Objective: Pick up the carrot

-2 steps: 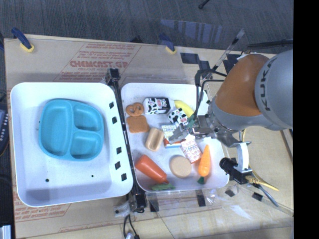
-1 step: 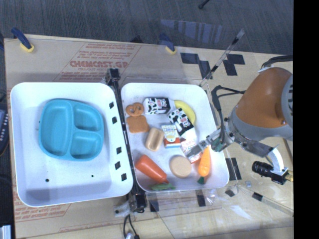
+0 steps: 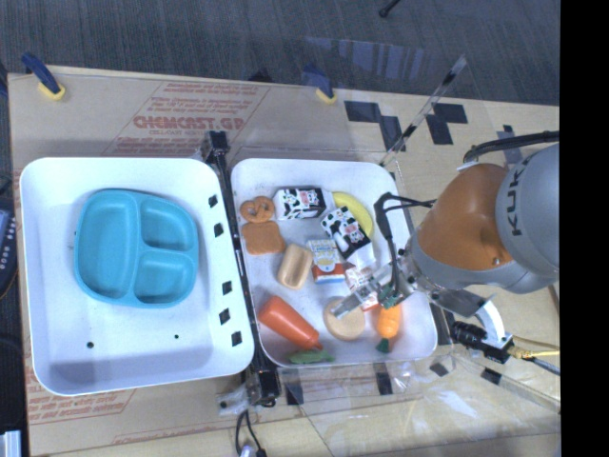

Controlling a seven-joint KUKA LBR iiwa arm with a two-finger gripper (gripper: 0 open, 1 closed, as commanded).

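The carrot (image 3: 285, 320) is a long orange cone lying in the front left of the right bin (image 3: 419, 346), its green leaves (image 3: 308, 355) against the front wall. A second, smaller orange piece with a green stub (image 3: 388, 322) lies at the front right. My gripper (image 3: 373, 299) hangs low over the front right of that bin, just above the small orange piece and a round tan disc (image 3: 343, 322). It looks open, with nothing clearly between its fingers. The long carrot lies well to the gripper's left, apart from it.
The right bin also holds a pretzel (image 3: 255, 208), a brown cookie (image 3: 264, 239), two cow-print cartons (image 3: 300, 203), a banana (image 3: 354, 209), a bread roll (image 3: 294, 266) and a small juice carton (image 3: 326, 258). The left bin (image 3: 48, 350) holds a blue divided plate (image 3: 136, 248).
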